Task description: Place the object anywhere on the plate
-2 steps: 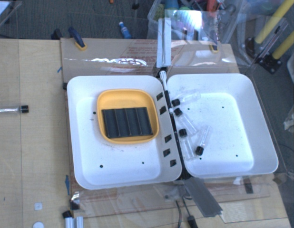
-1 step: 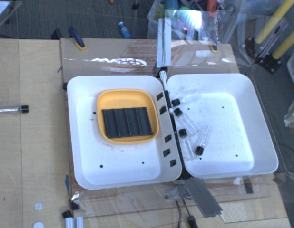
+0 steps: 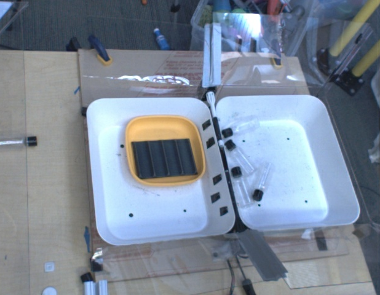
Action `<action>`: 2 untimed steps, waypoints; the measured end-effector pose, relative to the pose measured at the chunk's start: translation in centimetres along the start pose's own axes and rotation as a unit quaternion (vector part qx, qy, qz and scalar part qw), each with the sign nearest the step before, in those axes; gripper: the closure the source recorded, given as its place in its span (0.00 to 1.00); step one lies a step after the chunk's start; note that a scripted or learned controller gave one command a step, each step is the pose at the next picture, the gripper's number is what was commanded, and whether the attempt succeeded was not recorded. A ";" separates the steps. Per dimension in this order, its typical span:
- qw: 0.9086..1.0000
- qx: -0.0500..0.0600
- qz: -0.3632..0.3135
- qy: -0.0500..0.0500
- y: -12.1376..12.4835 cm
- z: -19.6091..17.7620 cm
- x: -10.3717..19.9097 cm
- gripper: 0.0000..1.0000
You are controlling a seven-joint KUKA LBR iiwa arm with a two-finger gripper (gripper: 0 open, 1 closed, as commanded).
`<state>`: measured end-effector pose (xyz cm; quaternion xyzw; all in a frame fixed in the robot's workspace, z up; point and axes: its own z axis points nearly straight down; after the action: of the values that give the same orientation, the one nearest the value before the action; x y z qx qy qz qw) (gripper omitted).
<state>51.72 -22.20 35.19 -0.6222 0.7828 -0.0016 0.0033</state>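
A yellow, rounded-square plate [image 3: 136,131] lies in the upper middle of the left white bin [image 3: 110,189]. On the plate rests a flat black ridged block [image 3: 164,158] that covers most of its floor. Several clear tubes with black caps lie loose in the right white bin [image 3: 313,165] along its left side: one near the top [image 3: 240,128], one in the middle [image 3: 241,166] and one lower down [image 3: 262,182].
Black clips [image 3: 216,179] line the seam between the two bins. Clear plastic sheeting and a bright reflection [image 3: 245,26] stand behind the bins. A grey flap [image 3: 261,254] juts out below the seam. Pens and small tools lie on the wooden bench at left.
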 end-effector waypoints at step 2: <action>0.961 0.000 -0.275 0.000 -3.1 -8.4 -1.0 1.00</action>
<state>54.95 -21.94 43.61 -0.8136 0.5814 -0.0020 0.0030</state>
